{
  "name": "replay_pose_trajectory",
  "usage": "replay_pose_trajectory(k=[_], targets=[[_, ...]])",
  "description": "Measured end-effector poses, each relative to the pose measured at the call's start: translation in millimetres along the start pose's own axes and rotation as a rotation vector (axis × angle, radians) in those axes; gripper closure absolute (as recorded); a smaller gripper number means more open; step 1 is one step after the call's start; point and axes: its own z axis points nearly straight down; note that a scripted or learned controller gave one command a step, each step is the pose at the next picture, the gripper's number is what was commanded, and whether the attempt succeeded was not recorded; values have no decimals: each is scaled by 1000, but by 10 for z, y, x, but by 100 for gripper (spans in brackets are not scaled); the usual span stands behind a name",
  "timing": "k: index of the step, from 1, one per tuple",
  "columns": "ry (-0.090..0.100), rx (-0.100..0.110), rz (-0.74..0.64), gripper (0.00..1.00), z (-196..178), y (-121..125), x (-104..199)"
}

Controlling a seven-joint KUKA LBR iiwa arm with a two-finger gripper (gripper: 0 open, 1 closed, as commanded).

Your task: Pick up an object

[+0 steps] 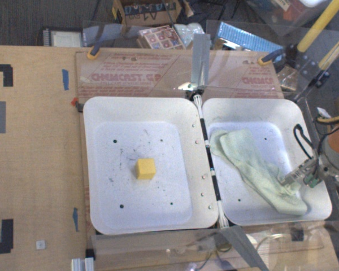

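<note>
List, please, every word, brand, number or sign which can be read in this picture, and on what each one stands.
"CHEMCAST" followed by about two unclear letters: red print on the protective film of the clear sheet behind the left bin.
The same red print on the sheet behind the right bin at: too faint to read.
Box with a blue strip: too small to read.
Red patterned card: blurred.

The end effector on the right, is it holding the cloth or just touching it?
It cannot be told. The end effector sits low on the pale green cloth, near its lower right end in the right bin, but no cloth visibly lies in its grip.
</note>
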Motion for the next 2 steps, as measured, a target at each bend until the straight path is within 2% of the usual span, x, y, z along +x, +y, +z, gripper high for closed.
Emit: replay_pose_trajectory(k=[1, 2], targets=[[18, 14, 17, 100, -758, -41, 37], [17, 14, 18, 0, -758, -43, 36]])
